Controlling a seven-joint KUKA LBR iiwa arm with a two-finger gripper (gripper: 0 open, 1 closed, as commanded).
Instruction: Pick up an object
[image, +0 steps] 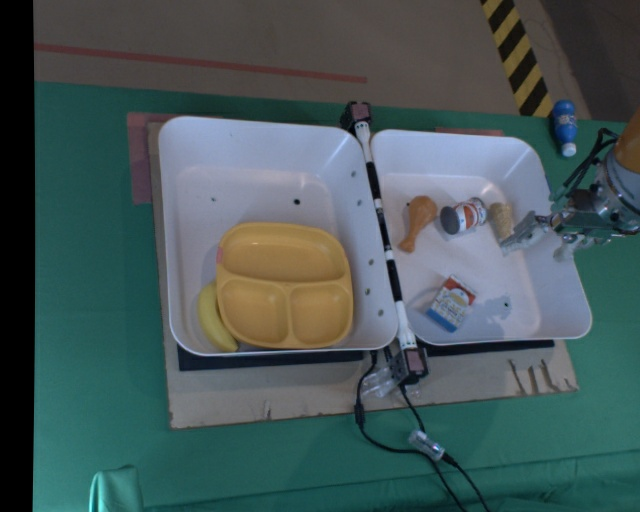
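Note:
The right bin (560, 310) holds a brown toy drumstick (418, 220), a small can (462, 217) lying on its side, a tan cone-shaped piece (500, 218) and a red, white and blue carton (452, 302). My gripper (543, 240) hangs over the right bin's right side, just right of the tan piece. It is open, and nothing sits between its fingers. The left bin (200, 160) holds a yellow divided plate (285, 285) with a banana (212, 318) along its left edge.
A small pale item (502, 302) lies right of the carton. A blue bottle (565, 125) stands on the green bench beyond the right bin's far corner. A black-and-white divider strip (383, 235) runs between the bins, with cables (420, 440) trailing in front.

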